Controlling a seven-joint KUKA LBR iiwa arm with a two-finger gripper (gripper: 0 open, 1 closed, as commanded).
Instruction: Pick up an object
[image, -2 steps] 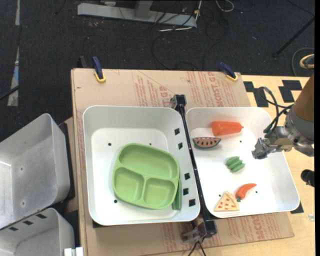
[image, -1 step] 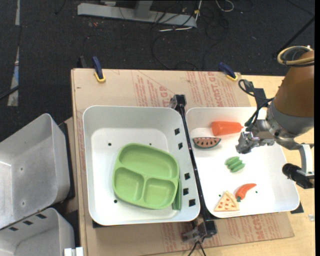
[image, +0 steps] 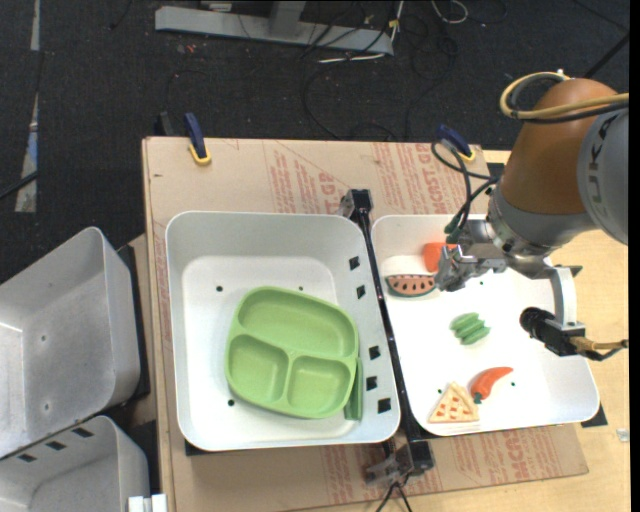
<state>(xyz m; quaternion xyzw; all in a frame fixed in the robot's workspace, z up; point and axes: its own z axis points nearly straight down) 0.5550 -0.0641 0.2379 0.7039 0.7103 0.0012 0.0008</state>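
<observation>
Your nearest candidate is the watermelon slice (image: 410, 284), lying in the upper left corner of the right bin (image: 520, 410), close against the bin's left wall. Just to its right, an orange piece (image: 432, 256) shows partly behind the tool (image: 447, 268). The tool hangs low over that corner, right beside the slice and the orange piece; you cannot tell from this view how its jaws stand, and nothing is plainly seen gripped.

Below and to the right, near the middle of the right bin, lies a green ridged item (image: 468, 327), apart from the others. Further down toward the lower edge of the frame you have a red-orange chili pepper (image: 491, 380), and just beside it to the lower left a pizza slice (image: 453, 406); the two look close to touching.

The arm (image: 560, 150) comes in from the upper right of the frame, its orange band prominent above the wrist, and a black part with a cable (image: 552, 332) sits over the right side of that bin.

In the left bin (image: 190, 300), a green divided plate (image: 291, 352) with three compartments lies a little right of centre. Both bins rest on the tabletop (image: 270, 170), and two blue clamps (image: 196, 138) grip its far edge.
</observation>
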